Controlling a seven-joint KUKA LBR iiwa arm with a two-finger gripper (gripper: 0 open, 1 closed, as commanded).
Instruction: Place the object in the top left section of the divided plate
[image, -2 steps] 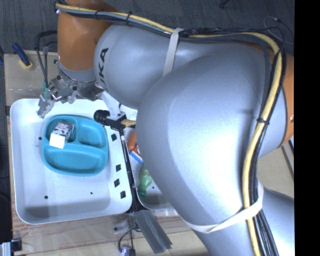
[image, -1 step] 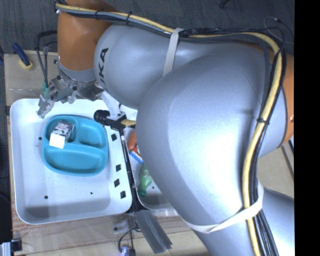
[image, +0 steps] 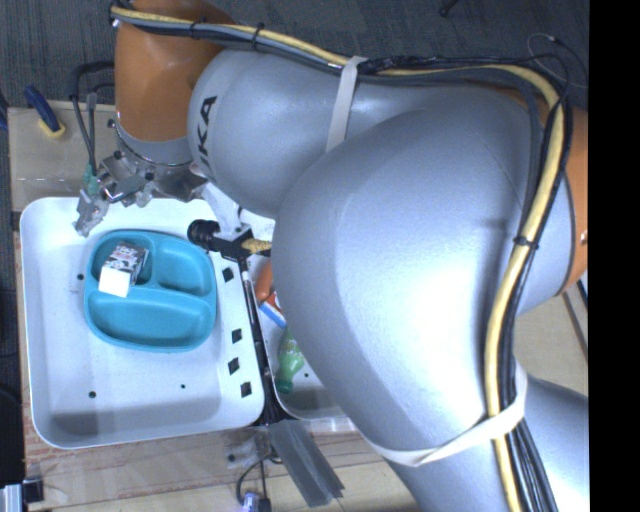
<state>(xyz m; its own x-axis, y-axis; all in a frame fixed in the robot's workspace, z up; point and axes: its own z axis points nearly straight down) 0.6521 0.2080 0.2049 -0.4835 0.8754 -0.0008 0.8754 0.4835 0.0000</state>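
From the camera view you see the gripper (image: 92, 205) at upper left, over the rim of the left bin (image: 60, 400); you cannot tell its state. The small white-and-dark object (image: 122, 267) lies in the upper-left section of the blue divided plate (image: 160, 320). The grey arm (image: 400, 250) hides most of the right bin (image: 300, 395), where green and orange scraps peek out.

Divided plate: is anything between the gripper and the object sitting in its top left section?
Nothing visible. The gripper hangs above the left bin's upper left corner, just beyond the blue divided plate's rim. The white boxed object lies in the plate's top left section, with bare plate between it and the gripper.
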